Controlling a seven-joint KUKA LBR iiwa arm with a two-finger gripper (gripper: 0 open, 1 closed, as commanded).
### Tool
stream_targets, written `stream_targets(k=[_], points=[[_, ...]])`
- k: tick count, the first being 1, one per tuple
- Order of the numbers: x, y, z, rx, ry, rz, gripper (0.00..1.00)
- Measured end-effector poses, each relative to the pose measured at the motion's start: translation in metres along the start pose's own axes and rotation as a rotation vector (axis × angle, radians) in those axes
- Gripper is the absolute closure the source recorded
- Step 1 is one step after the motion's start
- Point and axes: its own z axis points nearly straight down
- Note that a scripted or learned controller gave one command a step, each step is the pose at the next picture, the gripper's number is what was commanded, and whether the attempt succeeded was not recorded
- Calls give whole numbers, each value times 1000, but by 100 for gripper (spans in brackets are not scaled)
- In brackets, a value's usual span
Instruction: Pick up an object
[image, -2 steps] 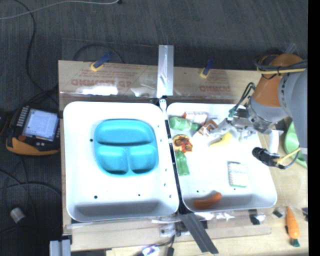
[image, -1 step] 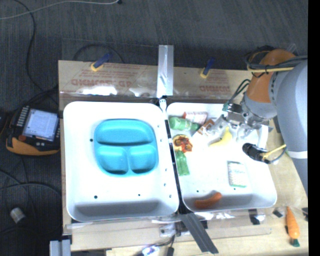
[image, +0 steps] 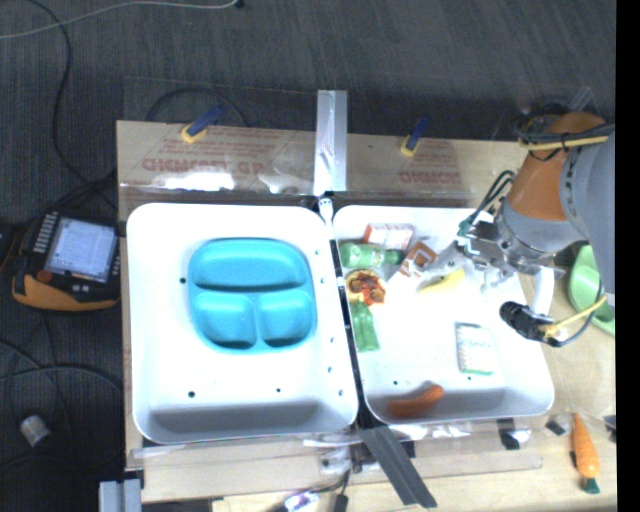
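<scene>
Tool (image: 447, 268) touching yellow object (image: 440, 281)

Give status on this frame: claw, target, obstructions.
Claw low over right bin, upper right. Yellow object at its tip; grasp unconfirmed. Packets crowd the left side.

Yellow banana-like piece (image: 441, 281) lying tilted in right bin's upper middle, orange sausage-shaped object (image: 415, 402) against its front wall

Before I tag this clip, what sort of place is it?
Most likely a robotics lab grasping bench. Two white bins sit side by side on a board, a grey and orange arm reaches over the right one, and a handheld control pendant with cables lies on the carpet.
</scene>
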Motion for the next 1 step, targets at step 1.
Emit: stream_targets(k=[1], points=[[1, 34, 14, 21, 7, -46, 0]])
